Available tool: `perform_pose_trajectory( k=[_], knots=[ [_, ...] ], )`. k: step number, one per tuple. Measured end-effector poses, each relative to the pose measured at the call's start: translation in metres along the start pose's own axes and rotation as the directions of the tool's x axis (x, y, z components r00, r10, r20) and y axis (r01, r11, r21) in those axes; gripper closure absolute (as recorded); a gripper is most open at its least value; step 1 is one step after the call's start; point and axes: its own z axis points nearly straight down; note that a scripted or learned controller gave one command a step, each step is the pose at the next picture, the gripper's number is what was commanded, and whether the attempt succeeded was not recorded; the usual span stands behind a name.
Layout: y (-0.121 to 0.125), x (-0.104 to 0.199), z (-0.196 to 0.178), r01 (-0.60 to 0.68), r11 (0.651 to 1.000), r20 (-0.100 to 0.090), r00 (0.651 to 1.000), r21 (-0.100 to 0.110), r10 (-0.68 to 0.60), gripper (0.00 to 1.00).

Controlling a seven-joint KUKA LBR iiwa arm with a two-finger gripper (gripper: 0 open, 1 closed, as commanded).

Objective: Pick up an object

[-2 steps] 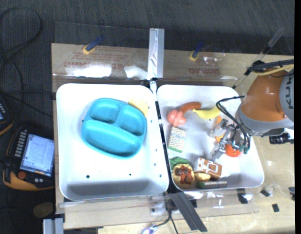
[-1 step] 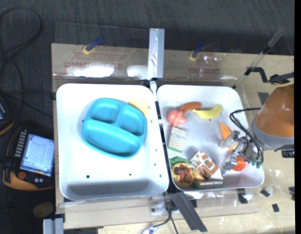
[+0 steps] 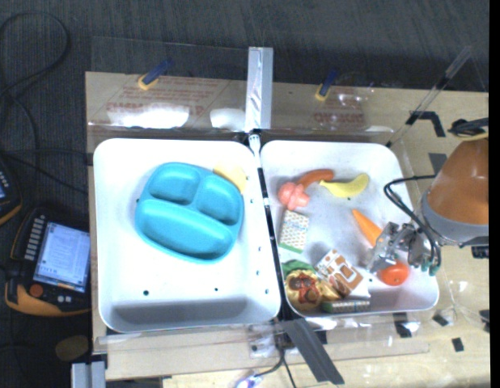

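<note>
My gripper: my gripper (image 3: 389, 253) hangs low in the right bin, near its right wall, at the end of my grey arm with the orange band. I cannot tell its state from this slanted view; metal and cabling blur together there.

Nearest object: a small red-orange tomato (image 3: 393, 275) lies just beside my gripper at about 6 o'clock, close to touching. It is round, so it has no long axis to line up with.

Second choice: an orange carrot (image 3: 366, 226) lies near my gripper at about 10 o'clock. Its long axis runs from 11 o'clock to 5 o'clock, with the lower end pointing toward me.

Other contents: a patterned snack box (image 3: 341, 272) sits at about 8 o'clock from my gripper. A yellow banana (image 3: 347, 187) and a red-brown sausage (image 3: 315, 176) lie well apart from me, toward the bin's far side.

Edges: the right bin's wall (image 3: 412, 217) stands close at my 3 o'clock, and its near rim runs just past the tomato at 6 o'clock. I judge a grasp there is cramped by the corner.

Open room: bare white floor lies at my 12 o'clock, between the carrot and the wall.

Left bin: a blue sectioned tray (image 3: 192, 208) rests there, well apart from me.
</note>
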Motion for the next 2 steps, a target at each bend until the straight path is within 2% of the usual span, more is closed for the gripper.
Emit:
perform_pose_trajectory(
  k=[1, 2],
  knots=[
    [0.0, 0.0, 0.0, 0.0, 1.0, 0.0, 1.0, 0.001, 0.0, 0.0],
    [0.015, -0.045, 0.014, 0.043, 0.999, -0.017, 0.999, 0.002, -0.043, 0.0]
  ],
)
